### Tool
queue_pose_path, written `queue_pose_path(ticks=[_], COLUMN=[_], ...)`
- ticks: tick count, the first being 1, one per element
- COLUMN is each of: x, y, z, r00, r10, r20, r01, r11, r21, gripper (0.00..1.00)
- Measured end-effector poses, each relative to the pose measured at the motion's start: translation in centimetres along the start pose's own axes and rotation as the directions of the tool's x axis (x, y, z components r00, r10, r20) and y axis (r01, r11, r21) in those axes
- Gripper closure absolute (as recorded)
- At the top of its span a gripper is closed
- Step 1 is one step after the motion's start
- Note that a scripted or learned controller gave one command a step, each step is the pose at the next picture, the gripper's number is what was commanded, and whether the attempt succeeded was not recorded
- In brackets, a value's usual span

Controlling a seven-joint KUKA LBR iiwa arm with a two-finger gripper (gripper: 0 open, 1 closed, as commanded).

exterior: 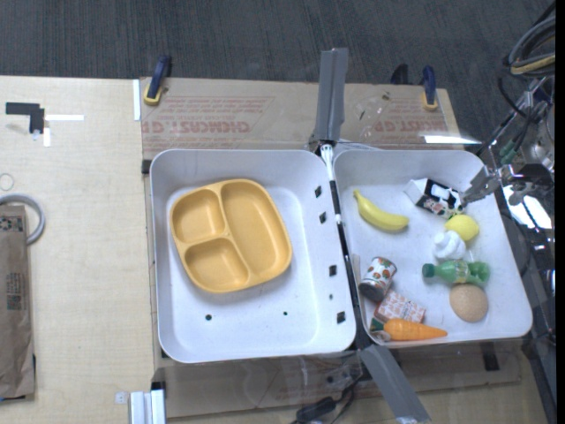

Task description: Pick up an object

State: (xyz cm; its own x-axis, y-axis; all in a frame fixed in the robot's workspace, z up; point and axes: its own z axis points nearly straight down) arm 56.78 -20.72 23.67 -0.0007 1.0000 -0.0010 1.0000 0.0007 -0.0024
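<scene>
The right bin (512,325) holds several small objects. Among them are a yellow banana (381,212), a black and white carton (433,197), a lemon (463,227) and a green bottle with a white cap (455,270). A tan ball (469,302), a printed can (379,277), a red and white packet (403,308) and an orange carrot (415,330) lie nearer the front. My gripper (481,185) reaches in over the bin's far right corner, just right of the carton and above the lemon. Nothing is visibly held in it.
The left bin (177,325) carries a yellow divided plate (230,234). A grey divider post (331,95) rises between the bins at the back. Cables and arm hardware (530,148) crowd the right edge. Cardboard (229,113) lies behind the bins.
</scene>
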Motion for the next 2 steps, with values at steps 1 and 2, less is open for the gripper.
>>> queue_pose_path(ticks=[1,2], x=[5.7,10.8], y=[2.5,6.7], z=[12.8,14.4], r00=[0.979,0.96], r10=[-0.204,-0.278], r20=[0.0,0.002], r01=[0.204,0.278], r11=[0.979,0.96], r21=[-0.001,-0.004], gripper=[0.0,0.0])
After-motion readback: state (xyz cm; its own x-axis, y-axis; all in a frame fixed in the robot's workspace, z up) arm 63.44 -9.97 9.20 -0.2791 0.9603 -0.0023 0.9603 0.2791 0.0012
